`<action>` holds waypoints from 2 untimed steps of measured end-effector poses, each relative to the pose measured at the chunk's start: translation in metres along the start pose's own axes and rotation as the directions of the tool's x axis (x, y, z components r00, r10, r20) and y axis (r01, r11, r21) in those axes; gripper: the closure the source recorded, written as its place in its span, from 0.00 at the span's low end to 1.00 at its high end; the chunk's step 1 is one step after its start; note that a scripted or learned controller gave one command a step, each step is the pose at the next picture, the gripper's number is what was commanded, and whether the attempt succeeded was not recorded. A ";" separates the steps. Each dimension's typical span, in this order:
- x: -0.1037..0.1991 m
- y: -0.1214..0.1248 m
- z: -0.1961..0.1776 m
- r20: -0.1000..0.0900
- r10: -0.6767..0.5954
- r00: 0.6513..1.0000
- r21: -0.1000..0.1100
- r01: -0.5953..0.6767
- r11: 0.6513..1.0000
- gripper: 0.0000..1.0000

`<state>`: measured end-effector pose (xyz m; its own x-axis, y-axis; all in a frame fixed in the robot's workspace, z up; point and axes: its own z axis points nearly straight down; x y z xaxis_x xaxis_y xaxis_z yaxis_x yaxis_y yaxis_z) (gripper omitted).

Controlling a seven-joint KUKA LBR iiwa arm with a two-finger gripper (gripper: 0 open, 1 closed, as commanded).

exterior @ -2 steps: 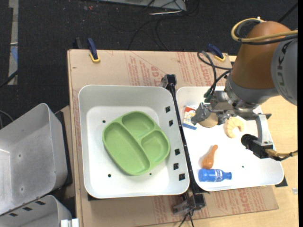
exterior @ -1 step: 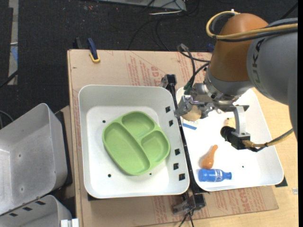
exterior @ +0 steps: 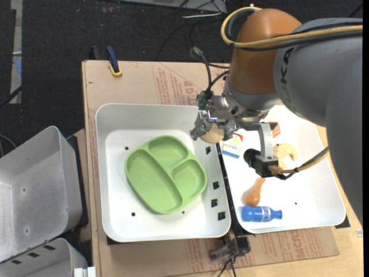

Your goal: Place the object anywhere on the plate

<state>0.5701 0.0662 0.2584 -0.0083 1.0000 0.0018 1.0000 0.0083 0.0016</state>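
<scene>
We see the pincer [exterior: 209, 130] over the bins' divide, seemingly clamped on a pale tan object [exterior: 213, 135], positioned to carry it toward the green divided plate [exterior: 166, 173].

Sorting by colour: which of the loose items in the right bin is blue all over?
The small bottle, lying on its side near the right bin's front edge; the orange drumstick-shaped toy sits just behind it.

Bulky grey arm [exterior: 323, 68] with rounded orange band [exterior: 262, 33], yellow-tan cable [exterior: 242, 13] looped over it, dark metal wrist.
</scene>
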 end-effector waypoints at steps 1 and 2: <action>0.047 0.016 0.019 0.002 0.001 1.000 0.001 -0.001 1.000 1.00; 0.044 0.016 0.018 0.003 0.005 1.000 0.002 -0.005 1.000 0.00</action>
